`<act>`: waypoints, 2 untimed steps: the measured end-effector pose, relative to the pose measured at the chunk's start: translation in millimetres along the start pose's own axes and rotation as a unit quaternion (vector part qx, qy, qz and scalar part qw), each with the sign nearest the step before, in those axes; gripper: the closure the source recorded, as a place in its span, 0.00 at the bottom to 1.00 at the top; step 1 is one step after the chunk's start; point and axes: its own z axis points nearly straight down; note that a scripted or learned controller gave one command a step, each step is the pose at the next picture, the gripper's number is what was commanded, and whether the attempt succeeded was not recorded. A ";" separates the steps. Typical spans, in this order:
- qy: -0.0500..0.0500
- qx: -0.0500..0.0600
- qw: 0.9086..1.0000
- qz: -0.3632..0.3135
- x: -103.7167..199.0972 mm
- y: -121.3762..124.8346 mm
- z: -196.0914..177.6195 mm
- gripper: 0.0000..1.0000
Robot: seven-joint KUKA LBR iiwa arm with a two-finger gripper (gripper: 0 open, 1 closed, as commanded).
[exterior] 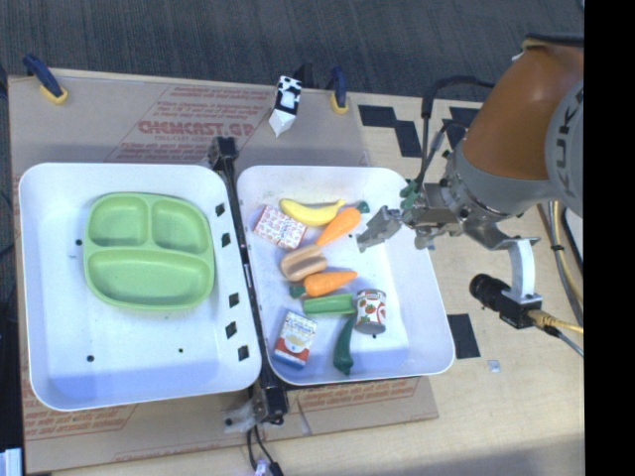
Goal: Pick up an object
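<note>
The right bin (422, 305) holds a yellow banana (310, 210), an orange carrot (338, 226), a hot dog (304, 262) and a second carrot (329, 283). Also in it are a green cucumber (327, 304), a small can (370, 310), a juice carton (295, 337), a dark green vegetable (343, 350) and a red patterned box (280, 228). My gripper (379, 228) hangs over the upper right part of this bin, just right of the first carrot, and I see nothing held in it.
The left bin (50, 345) carries a green divided plate (149, 249). A black divider bar (234, 256) runs between the bins. The arm's body (516, 137) and cables overhang the bench to the right. A small black-and-white object (285, 102) lies behind the bins.
</note>
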 end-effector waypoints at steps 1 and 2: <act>0.000 0.000 1.000 0.000 0.0 0.0 0.0 0.00; 0.000 0.000 1.000 0.000 0.0 0.0 0.0 0.00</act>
